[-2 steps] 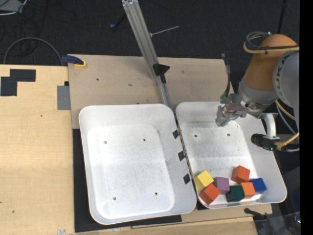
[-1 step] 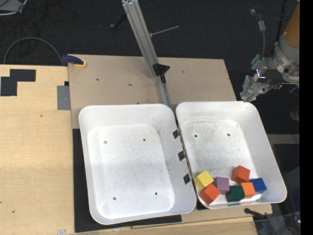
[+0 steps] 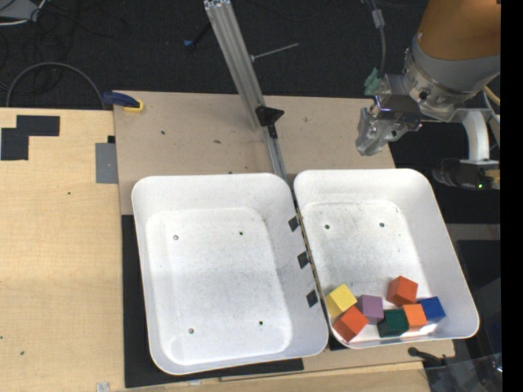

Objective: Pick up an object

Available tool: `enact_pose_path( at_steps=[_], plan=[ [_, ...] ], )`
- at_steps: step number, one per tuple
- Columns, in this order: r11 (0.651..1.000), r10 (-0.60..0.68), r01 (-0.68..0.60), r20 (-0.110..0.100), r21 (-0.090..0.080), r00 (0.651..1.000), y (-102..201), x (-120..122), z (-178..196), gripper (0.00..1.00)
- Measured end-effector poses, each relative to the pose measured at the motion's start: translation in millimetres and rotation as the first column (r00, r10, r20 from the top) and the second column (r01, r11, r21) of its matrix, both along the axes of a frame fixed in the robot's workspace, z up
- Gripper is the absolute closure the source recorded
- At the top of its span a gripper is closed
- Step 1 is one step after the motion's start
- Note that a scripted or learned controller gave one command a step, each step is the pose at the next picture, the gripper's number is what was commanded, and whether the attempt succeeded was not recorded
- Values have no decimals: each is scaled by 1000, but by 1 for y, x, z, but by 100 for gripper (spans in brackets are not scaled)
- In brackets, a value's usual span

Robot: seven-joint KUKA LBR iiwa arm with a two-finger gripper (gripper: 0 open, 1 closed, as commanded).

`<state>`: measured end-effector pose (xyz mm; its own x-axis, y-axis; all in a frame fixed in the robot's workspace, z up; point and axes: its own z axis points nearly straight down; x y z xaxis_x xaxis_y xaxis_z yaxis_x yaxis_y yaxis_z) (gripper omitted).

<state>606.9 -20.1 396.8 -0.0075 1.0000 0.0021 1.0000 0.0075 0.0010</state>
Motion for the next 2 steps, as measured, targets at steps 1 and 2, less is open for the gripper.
enact_pose_path(
  at_steps=[1,2],
  plan=[
    [1000,-3,3,-7,-1,1000,55,31,-49,100],
    [1000,-3,3,-7,-1,1000,109,29,-71,100]
  ],
)
